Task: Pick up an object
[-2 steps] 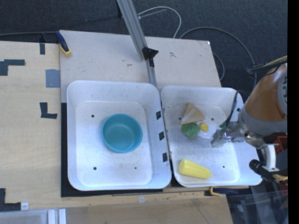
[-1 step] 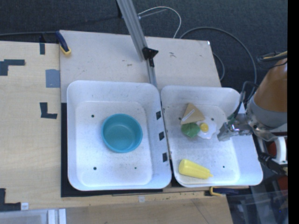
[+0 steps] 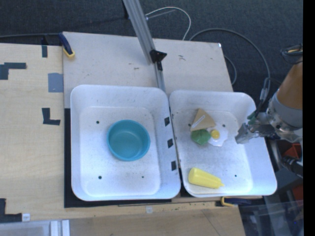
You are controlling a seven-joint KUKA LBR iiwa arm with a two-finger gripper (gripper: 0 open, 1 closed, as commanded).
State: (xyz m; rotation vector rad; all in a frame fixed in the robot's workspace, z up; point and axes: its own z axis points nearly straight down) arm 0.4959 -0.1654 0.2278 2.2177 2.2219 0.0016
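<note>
we see the gripper (image 3: pixel 244 134) low over the right side of the right bin (image 3: pixel 261 173), and we cannot tell how it stands, since it is small and blurred against the white floor; nothing shows in its hold. the things we might pick lie to its left in the picture: a white and yellow fried egg toy (image 3: pixel 217 135) nearest, touching a green lump (image 3: pixel 200 137), with a tan wedge (image 3: pixel 201 118) leaning in just above them. that cluster is, we think, the main risk: closing on one piece could pinch or shove its neighbours, so the piece slips out or two lift together, and the flat egg gives little to grip. a yellow piece (image 3: pixel 204 178) lies apart, below and to the left of the gripper, with bare floor all round it, and we judge it the safer target. the bin's right wall is close behind the gripper, so backing away low could clip it; the open room lies leftward and toward the near wall. a blue bowl (image 3: pixel 128 139) sits alone in the left bin (image 3: pixel 81 132), well away across the double rim, and a slanted metal pole (image 3: pixel 140 23) crosses the worktop (image 3: pixel 108 58) beyond.
</note>
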